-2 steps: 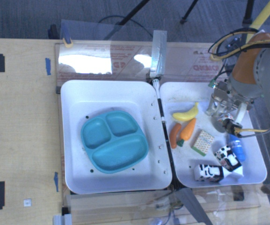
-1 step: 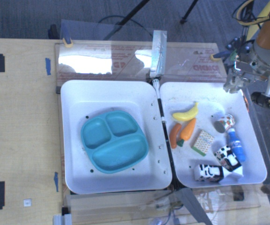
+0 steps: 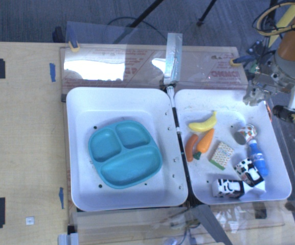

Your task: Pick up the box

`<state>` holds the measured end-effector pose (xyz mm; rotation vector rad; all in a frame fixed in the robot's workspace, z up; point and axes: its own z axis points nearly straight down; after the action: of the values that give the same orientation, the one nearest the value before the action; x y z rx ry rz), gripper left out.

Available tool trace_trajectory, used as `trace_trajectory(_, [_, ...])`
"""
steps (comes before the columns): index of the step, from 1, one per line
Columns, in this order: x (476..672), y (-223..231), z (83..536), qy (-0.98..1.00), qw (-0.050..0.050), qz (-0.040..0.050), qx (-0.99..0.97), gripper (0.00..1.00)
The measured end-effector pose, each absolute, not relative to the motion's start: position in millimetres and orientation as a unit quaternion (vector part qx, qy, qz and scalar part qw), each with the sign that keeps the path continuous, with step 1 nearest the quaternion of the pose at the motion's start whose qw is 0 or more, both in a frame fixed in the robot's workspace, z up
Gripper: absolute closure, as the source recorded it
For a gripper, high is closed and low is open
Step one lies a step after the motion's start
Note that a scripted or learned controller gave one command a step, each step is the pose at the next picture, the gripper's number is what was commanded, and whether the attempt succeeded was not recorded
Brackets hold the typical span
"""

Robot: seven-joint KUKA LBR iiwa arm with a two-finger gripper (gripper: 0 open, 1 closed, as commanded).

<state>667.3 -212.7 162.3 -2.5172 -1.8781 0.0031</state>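
— Nearest the camera?
— Black-and-white cartons, low in the right bin.
— Gripper?
— The gripper hangs over that bin's upper right rim; whether it's spread or closed, I cannot tell.
— Box?
— The box lies mid-bin, beside the carrots, below the banana. The left bin holds a blue plate.

You see the small speckled box lying mid right white bin, with the orange carrots at its nine o'clock. The grey metal gripper hangs at the box's one o'clock, over the bin's far rim.
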Motion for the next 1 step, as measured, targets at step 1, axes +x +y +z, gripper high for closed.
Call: trace_trajectory(1, [667.7, -195.0, 92.6, -0.648, 0.0, 0.0004, -0.761, 1.0])
